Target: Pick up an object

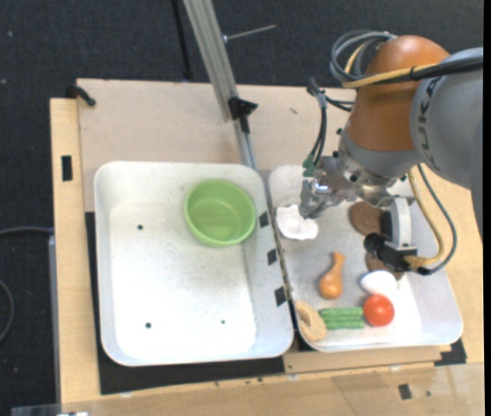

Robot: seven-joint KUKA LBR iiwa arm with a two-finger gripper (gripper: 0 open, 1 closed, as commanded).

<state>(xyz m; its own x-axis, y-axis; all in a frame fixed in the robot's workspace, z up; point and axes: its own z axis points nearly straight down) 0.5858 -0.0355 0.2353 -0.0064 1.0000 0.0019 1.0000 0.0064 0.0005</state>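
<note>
The white crumpled object (297, 224) lies in the right bin (441, 319), close to its upper left corner, right against the wall it shares with the left bin (115, 258). The gripper (313, 194) hangs just above it, maybe touching; whether it grips anything, I cannot tell. Further from the white object, toward the bin's middle, sits an orange gourd (332, 276). Beyond that, along the near edge: a green pea pod (343, 318), a red tomato (379, 309), a white egg (377, 281) and a tan bread piece (311, 321). Across the wall, 1 green bowl (219, 212) rests in the left bin.
</note>
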